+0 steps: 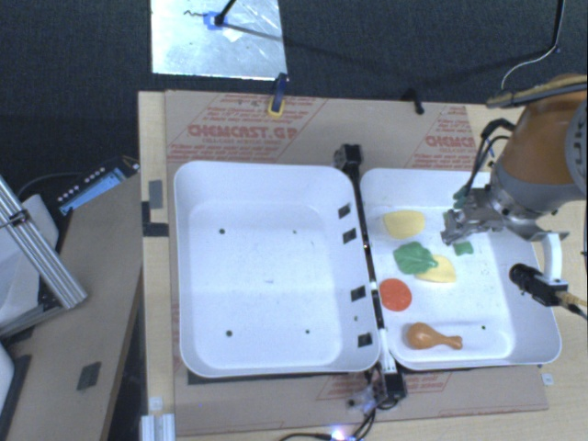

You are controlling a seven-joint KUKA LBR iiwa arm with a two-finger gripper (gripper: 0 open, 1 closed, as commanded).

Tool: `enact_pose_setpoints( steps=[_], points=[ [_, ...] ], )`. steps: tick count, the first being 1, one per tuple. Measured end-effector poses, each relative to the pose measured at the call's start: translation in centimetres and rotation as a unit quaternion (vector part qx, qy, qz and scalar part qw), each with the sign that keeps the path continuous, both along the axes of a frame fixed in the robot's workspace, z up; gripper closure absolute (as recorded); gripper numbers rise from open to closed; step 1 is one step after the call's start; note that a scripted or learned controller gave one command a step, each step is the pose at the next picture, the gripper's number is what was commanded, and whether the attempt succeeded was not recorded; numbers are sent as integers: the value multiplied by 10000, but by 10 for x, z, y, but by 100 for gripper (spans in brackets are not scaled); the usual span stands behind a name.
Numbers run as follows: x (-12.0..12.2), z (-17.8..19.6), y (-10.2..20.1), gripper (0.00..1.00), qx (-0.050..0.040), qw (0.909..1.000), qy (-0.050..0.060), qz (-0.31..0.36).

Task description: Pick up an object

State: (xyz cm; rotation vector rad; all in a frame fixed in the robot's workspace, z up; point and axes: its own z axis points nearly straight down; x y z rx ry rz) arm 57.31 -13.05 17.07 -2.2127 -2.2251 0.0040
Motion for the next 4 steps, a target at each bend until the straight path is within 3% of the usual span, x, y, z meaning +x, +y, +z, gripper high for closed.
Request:
enact_pose_setpoints(
  steps=[1,2,3,4],
  points=[
    [8,163,-7,100,-28,9999,-123,-1],
    [61,38,67,100,10,10000,-12,31],
    [98,93,65,100,-11,10000,-63,3],
    [95,37,137,100,11,10000,-12,23]
  ],
)
